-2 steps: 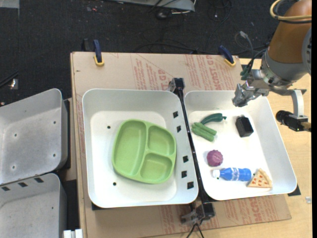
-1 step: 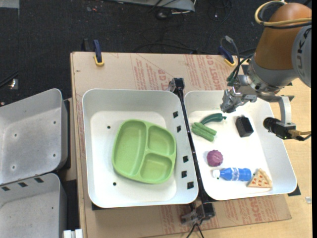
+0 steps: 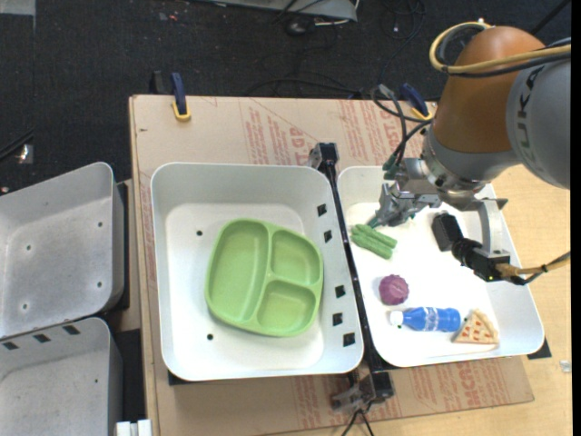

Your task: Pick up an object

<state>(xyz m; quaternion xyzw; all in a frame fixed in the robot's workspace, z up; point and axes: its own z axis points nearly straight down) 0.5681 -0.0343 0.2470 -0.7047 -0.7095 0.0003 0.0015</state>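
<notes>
My gripper (image 3: 388, 216) hangs over the back left of the right bin (image 3: 522, 312), just above and to the right of a green ribbed block (image 3: 373, 240). Nothing shows between its fingers. A purple round object (image 3: 393, 289) lies in the middle of that bin. A blue bottle with a white cap (image 3: 427, 319) lies in front of it, and a pizza slice toy (image 3: 477, 330) rests at the front right.
The left bin (image 3: 177, 198) holds a light green divided tray (image 3: 265, 278). A black divider with clamps runs between the two bins. White bin lids lie off the bench to the left.
</notes>
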